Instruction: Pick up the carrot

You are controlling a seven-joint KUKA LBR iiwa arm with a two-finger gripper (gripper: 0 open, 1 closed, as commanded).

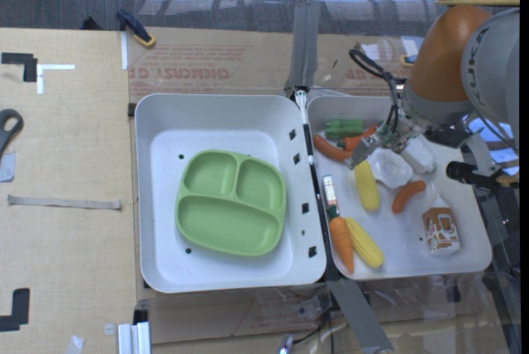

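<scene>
Fingers of the gripper [368, 152] point down-left over the right white bin [463, 257], their spread unclear, well apart from the orange carrot [341, 243].

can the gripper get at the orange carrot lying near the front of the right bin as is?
Probably yes. The orange carrot lies uncovered from above, though a yellow corn cob touches its right side. The gripper is farther back.

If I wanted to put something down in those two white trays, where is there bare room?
Roomiest: the left bin's white floor around the green divided plate, and the plate's compartments. In the right bin, a patch lies between the corn and the small carton. Its far end, by the gripper, is crowded with vegetables.
</scene>
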